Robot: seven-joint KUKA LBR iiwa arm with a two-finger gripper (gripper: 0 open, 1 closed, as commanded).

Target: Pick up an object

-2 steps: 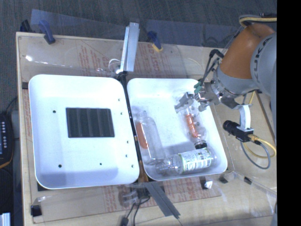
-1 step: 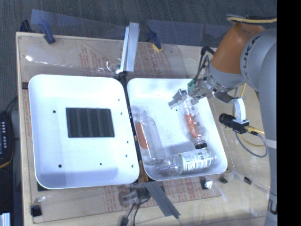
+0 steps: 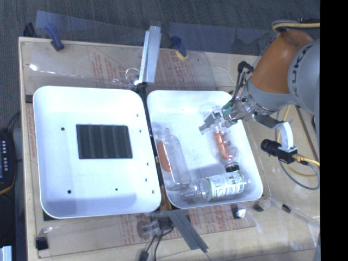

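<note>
Pale wooden bench (image 3: pixel 81 227), printed with faint red lettering, set on a dark woven floor (image 3: pixel 163 4); two blue clamps (image 3: pixel 54 40) and an upright metal bar (image 3: pixel 150 53) stand along its far edge. You see two shallow white bins, smooth, matt and round-cornered, meeting along one side. The grey arm (image 3: pixel 283 64), with its glossy orange band, reaches in from the view's right; the gripper (image 3: pixel 216 119) hangs over the far right part of the right bin (image 3: pixel 179 105); whether it is wide or narrow you cannot tell. Just beside the gripper, on its near side, lies the short clear bottle (image 3: pixel 221 144), a crinkled transparent cylinder with an orange label; whether the two touch you cannot tell. A small black cap (image 3: pixel 232 168) sits at that bottle's near end. Farther from the gripper, along the bin's near wall, the labelled bottle (image 3: pixel 225 185) lies on its side; it is clear plastic with a green-and-white wrapper. Well apart from the gripper, towards the view's left and along the bin's inner wall, lies the long clear bottle (image 3: pixel 166 157), also orange-labelled. Farthest from the gripper, the left bin (image 3: pixel 49 113) bears a dark ribbed panel (image 3: pixel 104 141), flat and rectangular, in its floor.
</note>
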